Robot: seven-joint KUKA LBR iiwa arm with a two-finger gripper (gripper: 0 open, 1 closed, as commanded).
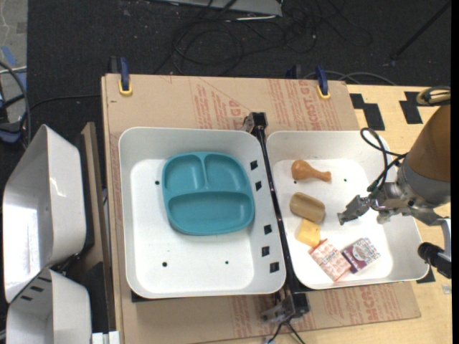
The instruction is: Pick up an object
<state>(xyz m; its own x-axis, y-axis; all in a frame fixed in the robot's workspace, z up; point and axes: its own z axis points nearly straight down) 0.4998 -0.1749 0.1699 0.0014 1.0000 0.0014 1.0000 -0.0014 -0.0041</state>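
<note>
I see the gripper (352,212) over the right bin (401,267), just right of the tan block (308,206); I cannot tell its state. The cheese wedge (309,232) lies below the block.

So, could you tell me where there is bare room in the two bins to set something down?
Left white bin: bare floor in front of the teal divided plate. Right white bin: bare along the far wall behind the orange drumstick toy. Crowded around the tan block, yellow wedge, two packets and gripper.
</note>
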